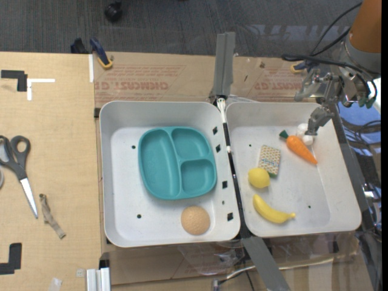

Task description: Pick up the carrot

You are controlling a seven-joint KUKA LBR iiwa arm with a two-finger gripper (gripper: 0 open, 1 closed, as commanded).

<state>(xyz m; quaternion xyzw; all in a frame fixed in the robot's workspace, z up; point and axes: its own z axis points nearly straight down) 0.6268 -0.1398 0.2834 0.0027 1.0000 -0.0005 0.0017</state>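
Note:
The orange carrot (301, 148) with a green stub lies in the right bin (339, 211), near its far right side, pointing down and to the right. My gripper (314, 126) hangs just above and behind the carrot's green end, reaching in from the upper right. A small white object (305, 133) sits between the gripper tip and the carrot. Nothing shows as lifted; the carrot rests on the bin floor.
The right bin also holds a speckled tan block (270, 160), a lemon (259, 178) and a banana (273, 211). In the left bin (115, 180) are a teal divided plate (177, 162) and a tan ball (195, 220). Scissors (19, 170) lie on the bench at far left.

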